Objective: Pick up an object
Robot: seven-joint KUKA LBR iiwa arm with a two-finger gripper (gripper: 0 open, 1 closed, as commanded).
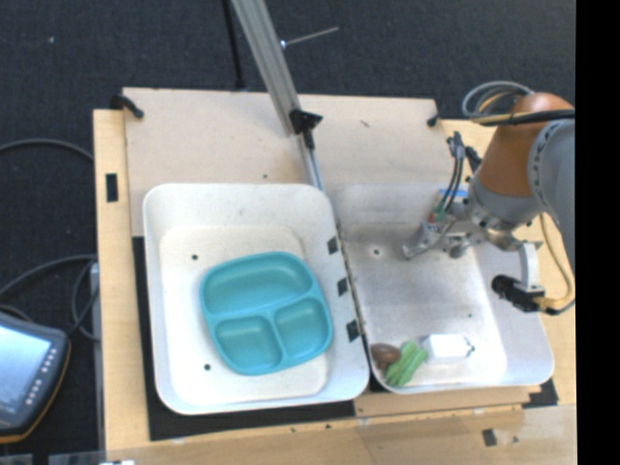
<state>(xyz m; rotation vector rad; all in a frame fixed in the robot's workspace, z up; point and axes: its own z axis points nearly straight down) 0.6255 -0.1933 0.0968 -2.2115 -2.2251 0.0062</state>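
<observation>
My gripper (423, 244) hangs over the upper middle of the right bin (504, 368), reaching in from the right, with nothing visibly held. Three small things lie together at that bin's front edge, well below the gripper. A brown rounded piece (385, 355) sits at the left. A green elongated piece (411, 363) leans beside it. A white flat block (450, 347) lies to the right.
The left bin (170, 260) holds a teal divided plate (265, 310) with three compartments. A slanted metal pole (274, 61) runs from the top down to the gap between the bins. The bench's wooden edge (114, 260) frames both bins.
</observation>
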